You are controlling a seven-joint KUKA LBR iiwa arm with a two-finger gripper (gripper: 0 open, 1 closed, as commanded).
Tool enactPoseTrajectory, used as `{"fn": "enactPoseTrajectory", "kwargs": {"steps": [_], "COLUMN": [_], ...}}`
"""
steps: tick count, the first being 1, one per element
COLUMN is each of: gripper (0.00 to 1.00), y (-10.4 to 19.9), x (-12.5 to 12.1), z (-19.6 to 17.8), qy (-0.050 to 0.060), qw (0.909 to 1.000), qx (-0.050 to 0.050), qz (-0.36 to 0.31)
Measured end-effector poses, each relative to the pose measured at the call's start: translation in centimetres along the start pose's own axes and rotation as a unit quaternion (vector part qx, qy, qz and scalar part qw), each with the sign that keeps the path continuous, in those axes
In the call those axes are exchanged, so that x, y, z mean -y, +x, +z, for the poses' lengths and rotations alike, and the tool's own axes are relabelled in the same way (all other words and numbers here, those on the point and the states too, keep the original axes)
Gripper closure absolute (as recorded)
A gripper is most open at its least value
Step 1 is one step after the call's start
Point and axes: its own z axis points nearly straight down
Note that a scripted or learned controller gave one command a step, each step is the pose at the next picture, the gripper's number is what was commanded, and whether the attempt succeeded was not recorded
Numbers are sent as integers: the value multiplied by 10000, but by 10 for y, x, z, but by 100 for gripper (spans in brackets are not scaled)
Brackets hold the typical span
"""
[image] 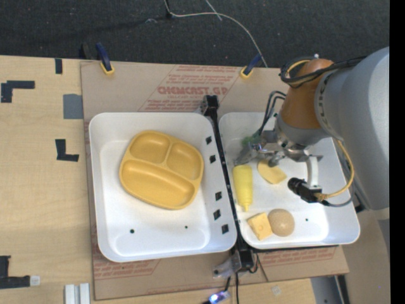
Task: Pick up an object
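Hovering low over the far-left part of the right bin [342, 233], the gripper [269, 149] is reaching in from the right on the grey arm [361, 113] with its orange band [302, 100], and whether it is released or clenched on anything I cannot tell, since the wrist is hiding its business end from above. Nothing is visibly lifting off the bin floor, so the pick is looking not yet done. Just near of the gripper, a pale yellow wedge-shaped piece [272, 173] is lying flat and seems the closest candidate, though whether the gripper is touching it is unclear. A yellow corn cob toy [243, 186] is lying along the bin's left wall, beside the divider. Toward the near edge, a yellow cheese-like block [259, 225] is sitting touching a round tan ball-like object [281, 221]. In the left bin [107, 233], a yellow divided plate [162, 168] is resting well apart from the arm. Judging by this, the approach is under way, while closing on an object, lifting it and showing it clear of the bin are all remaining.
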Motion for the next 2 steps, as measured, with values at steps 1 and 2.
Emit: {"fn": "enactPoseTrajectory", "kwargs": {"steps": [1, 2], "gripper": [100, 100], "y": [0, 8], "x": [-1, -7], "z": [-14, -73], "qy": [-11, -20], "qw": [10000, 10000], "qx": [-1, -12], "qz": [-3, -3]}}
